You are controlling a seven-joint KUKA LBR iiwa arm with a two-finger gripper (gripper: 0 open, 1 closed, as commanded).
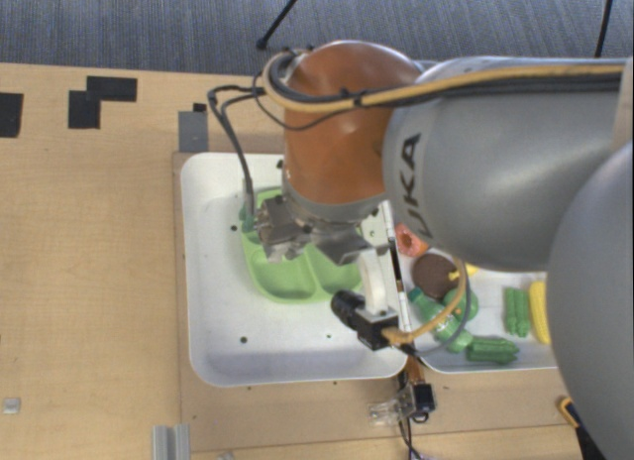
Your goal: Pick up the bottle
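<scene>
My gripper [289, 237] hangs low over the left bin [223, 339], close to its right half, with the orange wrist band right above it. Under and around it lies a light green plastic object [287, 280], which may be the bottle. Its upper part is hidden by the gripper, so its full shape is unclear. A thin green strip of it shows along the gripper's left side. Whether the gripper touches or holds it is hidden from this angle.
The right bin [525, 359] holds a brown round item [433, 272], a green ring-like piece [451, 314], a dark green piece [491, 351], another green piece [515, 311], a yellow one [538, 311] and an orange-pink one [408, 243]. The arm covers most of that bin.
</scene>
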